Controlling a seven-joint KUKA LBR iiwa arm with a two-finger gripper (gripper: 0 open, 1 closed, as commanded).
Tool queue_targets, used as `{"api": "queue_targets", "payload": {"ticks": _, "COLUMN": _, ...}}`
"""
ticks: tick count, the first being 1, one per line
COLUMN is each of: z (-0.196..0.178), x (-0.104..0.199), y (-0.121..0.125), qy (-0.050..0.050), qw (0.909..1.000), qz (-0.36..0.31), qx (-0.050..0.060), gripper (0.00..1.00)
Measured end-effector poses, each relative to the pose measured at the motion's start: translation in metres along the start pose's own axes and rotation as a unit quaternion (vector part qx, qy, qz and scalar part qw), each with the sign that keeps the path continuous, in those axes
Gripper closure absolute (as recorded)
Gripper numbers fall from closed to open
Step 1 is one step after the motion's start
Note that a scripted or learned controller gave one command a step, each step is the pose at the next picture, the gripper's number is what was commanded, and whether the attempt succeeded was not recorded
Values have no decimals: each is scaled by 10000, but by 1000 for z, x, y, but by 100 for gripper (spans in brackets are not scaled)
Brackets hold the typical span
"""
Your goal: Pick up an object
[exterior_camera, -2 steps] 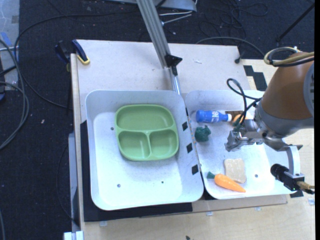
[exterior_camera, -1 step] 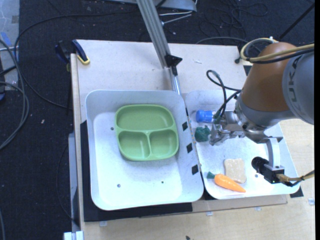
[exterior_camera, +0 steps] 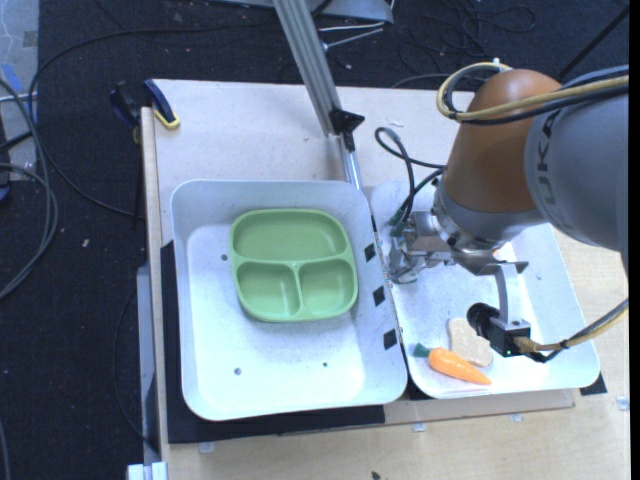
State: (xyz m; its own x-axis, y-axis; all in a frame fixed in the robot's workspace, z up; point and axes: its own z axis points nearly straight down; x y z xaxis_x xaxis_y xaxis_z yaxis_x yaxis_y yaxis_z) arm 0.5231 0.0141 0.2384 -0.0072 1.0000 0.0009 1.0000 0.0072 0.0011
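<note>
Orange carrot (exterior_camera: 460, 366), the likeliest target, lies in the view's right bin (exterior_camera: 565, 313), close to that bin's near rim. Its green top points to the view's left, toward the wall beside the left bin (exterior_camera: 210, 353); its taper points right. The long axis therefore runs roughly along the near rim, dipping slightly at the right end. A pale slab (exterior_camera: 466, 339) sits just behind the carrot. Whether the two touch cannot be told.

Gripper (exterior_camera: 402, 265) hangs over the same bin, at its left wall, about midway along it. Whether it is open or closed cannot be told from this view. Nothing is seen held.

Key relation: the carrot lies from the gripper toward the near rim and to the view's right — a diagonal offset, near but apart.

Judgement: the approach calls for travel along that diagonal, then a wrist turn so the closing line crosses the carrot's long axis. Risk: the slab may be caught as well. Green plate (exterior_camera: 295, 265) in the left bin looks the harder pick — broad and flat.
</note>
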Motion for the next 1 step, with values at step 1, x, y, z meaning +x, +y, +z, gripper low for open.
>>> {"api": "queue_targets", "payload": {"ticks": 1, "z": -7, "x": 59, "y": 9, "qy": 3, "qw": 10000, "qz": -5, "qx": -3, "gripper": 100}}
